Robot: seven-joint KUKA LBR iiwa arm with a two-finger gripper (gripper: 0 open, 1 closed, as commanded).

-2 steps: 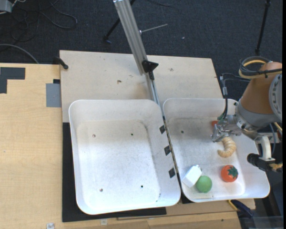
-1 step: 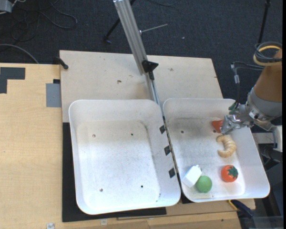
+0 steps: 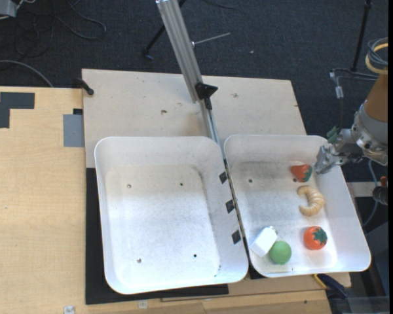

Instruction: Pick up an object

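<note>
Nearest the camera, along the front wall of the right bin [image 3: 354,263], three things are sitting: a white block [image 3: 264,239] touching a green ball [image 3: 280,252], and, apart from them toward the right wall, a red tomato-like toy with a green top [image 3: 315,237]. Farther back a tan, curved, croissant-like piece [image 3: 310,200] is lying, and behind that a small red piece with a green tip [image 3: 301,172], perhaps a strawberry or pepper.

I am bringing my gripper [image 3: 325,161] in over the right bin's far right side, just beside that small red piece. Whether my fingers are spread or pressed together I cannot tell at this size; nothing is showing between them, so I am judging the pick as not yet made. What is left, as I see it: settling on the red piece, closing on it and lifting.

Room is tight on my side: the red piece is lying near the bin's right wall and back corner, so I am expecting little space for a finger on the wall side, while the middle of the bin toward the divider is offering open floor. The left bin [image 3: 118,175] is holding bare speckled floor, and a slanted metal rail [image 3: 183,51] is rising behind both bins, well apart from my approach.
</note>
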